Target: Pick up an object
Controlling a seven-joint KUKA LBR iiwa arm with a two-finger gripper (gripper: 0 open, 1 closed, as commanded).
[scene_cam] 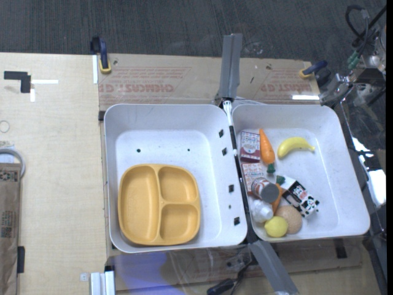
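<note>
Nearest to the camera, in the right bin, a heap of small things lies along the left wall: a yellow lemon against a brownish round thing, a white bulb like garlic just behind them, a grey-capped jar lying on its side, and a black-and-white toy cow to the right of it. Farther back an orange carrot lies beside a small red-and-white packet, and a banana rests apart from the heap, on bare floor of the bin. The left bin holds a yellow divided plate. At the far right, beyond the bin's corner, some metal parts and cables stand at the edge of the worktop — I cannot tell whether the gripper is among them, nor its state. So I judge the task is at its very start: nothing is lifted yet. The next move calls for choosing a target — the banana looks easiest, because it is well apart from the others — and then coming down over it.
</note>
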